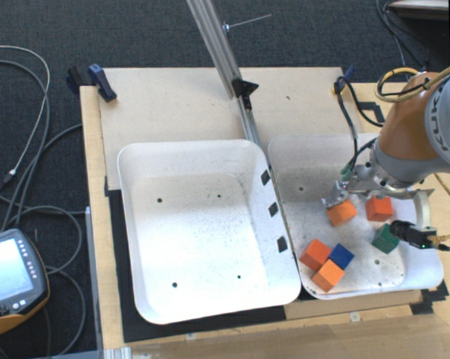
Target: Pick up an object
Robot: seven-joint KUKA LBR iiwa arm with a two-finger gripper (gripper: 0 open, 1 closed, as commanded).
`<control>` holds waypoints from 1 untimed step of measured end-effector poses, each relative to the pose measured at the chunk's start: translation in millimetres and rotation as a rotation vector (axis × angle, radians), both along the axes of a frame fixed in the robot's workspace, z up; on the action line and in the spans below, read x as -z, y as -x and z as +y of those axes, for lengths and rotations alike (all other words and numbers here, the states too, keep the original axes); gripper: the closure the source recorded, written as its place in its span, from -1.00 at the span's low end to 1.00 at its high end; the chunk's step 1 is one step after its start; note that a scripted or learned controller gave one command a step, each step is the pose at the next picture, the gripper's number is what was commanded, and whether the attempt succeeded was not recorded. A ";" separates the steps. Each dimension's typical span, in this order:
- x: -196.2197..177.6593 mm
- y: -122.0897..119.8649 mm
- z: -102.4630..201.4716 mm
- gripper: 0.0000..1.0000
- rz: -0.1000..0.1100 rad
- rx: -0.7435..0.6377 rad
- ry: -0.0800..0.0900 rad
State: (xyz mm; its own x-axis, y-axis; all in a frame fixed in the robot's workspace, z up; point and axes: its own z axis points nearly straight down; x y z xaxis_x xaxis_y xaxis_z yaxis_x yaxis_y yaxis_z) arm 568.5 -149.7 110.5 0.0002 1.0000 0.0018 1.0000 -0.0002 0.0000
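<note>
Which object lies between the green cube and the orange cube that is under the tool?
In the camera view, a red-orange cube lies between the green cube and the orange cube, slightly above the line joining them.

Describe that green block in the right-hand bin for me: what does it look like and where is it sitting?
The green block is a small, dark green cube with a matte look, possibly foam or painted wood. It rests on the floor of the right bin near its right side, turned at an angle to the bin's walls. A reddish-orange block sits just above it, and a black part of the arm's tooling lies against its right edge. Nothing rests on top of it.
</note>
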 end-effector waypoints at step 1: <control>-94.4 -26.1 83.7 1.00 -0.011 -0.010 0.000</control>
